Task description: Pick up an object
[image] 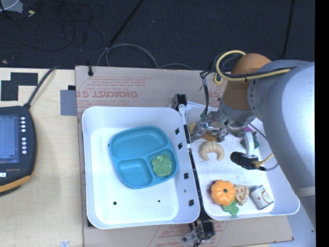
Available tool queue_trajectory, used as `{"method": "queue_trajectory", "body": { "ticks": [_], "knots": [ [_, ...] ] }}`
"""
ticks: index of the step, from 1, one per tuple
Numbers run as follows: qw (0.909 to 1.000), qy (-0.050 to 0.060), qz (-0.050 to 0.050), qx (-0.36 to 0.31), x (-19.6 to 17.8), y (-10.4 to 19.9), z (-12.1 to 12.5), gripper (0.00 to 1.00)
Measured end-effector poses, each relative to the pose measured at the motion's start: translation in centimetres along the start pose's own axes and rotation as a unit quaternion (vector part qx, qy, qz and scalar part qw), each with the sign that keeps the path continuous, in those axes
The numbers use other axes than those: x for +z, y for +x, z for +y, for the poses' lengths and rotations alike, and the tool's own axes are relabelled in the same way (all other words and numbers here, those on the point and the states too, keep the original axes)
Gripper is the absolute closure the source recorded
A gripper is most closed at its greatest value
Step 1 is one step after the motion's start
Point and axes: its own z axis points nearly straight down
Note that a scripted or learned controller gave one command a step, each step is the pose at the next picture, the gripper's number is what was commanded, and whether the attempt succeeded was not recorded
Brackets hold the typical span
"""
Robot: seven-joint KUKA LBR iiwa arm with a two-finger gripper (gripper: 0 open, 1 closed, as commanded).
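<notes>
**benchrat:** Quick rundown, big stuff first. There's a pale worktop (41,199) with a cardboard sheet (128,89) on it, and the two white bins sit on the cardboard. The grey arm (288,112) comes in from the right and hangs over the right bin (281,204). The left bin (90,163) holds a blue divided tray (134,148). A teach pendant (13,145) lies on the worktop, well apart at the far left.

**mo_k:** And the stuff to grab?

**benchrat:** Mostly in the right bin. An orange toy pumpkin (223,192) is near the front edge. A croissant (211,150) lies mid-bin, close to the wall between the bins. A small can (261,196) is tipped over at the front right, with a waffle-looking piece (241,194) between it and the pumpkin (touching the pumpkin, I think). A green leafy bit (162,164) sits in the tray's small right compartment.

**mo_k:** End effector?

**benchrat:** The end effector (209,126) is just behind the croissant, very close above it. Open or closed, I honestly can't tell. Nothing visibly gripped.
</notes>
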Motion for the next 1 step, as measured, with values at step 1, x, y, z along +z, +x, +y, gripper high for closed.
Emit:
{"method": "queue_trajectory", "body": {
  "ticks": [1],
  "knots": [
    [1.0,-0.003,-0.001,0.001,-7.12,-4.12,0.08,0.0]
  ]
}}
